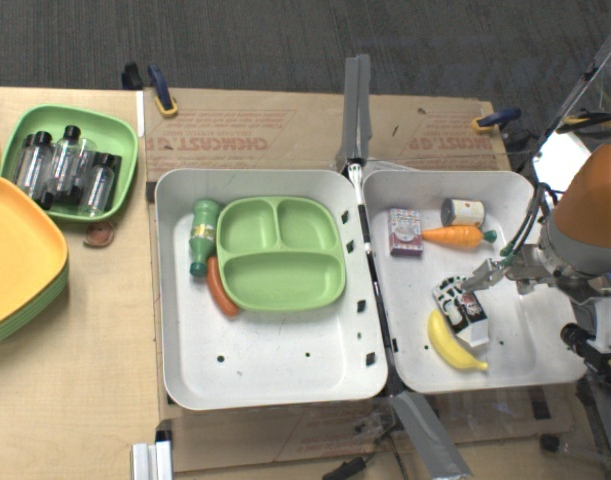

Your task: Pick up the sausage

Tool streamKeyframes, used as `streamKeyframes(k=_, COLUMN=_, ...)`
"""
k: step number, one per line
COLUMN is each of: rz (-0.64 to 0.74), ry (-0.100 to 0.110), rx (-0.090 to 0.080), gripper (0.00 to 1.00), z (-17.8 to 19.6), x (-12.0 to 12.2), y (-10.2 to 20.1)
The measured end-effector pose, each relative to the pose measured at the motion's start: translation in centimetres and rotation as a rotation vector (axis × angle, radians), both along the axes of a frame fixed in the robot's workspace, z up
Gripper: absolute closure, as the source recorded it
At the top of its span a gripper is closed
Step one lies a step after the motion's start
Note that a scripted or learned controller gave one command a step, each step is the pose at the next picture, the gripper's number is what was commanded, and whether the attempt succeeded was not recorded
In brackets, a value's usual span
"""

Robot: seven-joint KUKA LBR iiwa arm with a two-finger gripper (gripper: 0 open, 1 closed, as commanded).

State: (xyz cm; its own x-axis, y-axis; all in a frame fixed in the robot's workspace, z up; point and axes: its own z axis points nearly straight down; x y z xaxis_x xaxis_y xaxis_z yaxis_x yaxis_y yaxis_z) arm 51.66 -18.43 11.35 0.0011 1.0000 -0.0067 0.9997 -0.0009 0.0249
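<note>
Partly tucked under the green divided plate [281,252], the sausage [221,286] lies in the left bin [275,383]. Over the right bin [520,363], whether the gripper [472,286] is gripping anything cannot be told. Cardboard [255,133] underlies both bins.

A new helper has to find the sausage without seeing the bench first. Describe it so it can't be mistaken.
Look in the left white bin, which holds a green divided plate. Against that plate's lower left edge lies the sausage, a short reddish-orange link set at a slant. A green bottle lies just above it; the sausage is the one red-orange thing in that bin.
</note>
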Motion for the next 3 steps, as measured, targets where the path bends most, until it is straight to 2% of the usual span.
streamKeyframes(k=1, rz=0.04, ry=-0.018, rx=-0.007, gripper=0.0, z=-0.5, x=-1.5, y=-0.4)
streamKeyframes(k=2, rz=-0.08, ry=0.027, rx=0.006, gripper=0.0, z=13.6, x=1.5, y=-0.7)
streamKeyframes(k=3, rz=-0.077, ry=0.029, rx=0.004, gripper=1.0, z=14.3, x=1.5, y=-0.7)
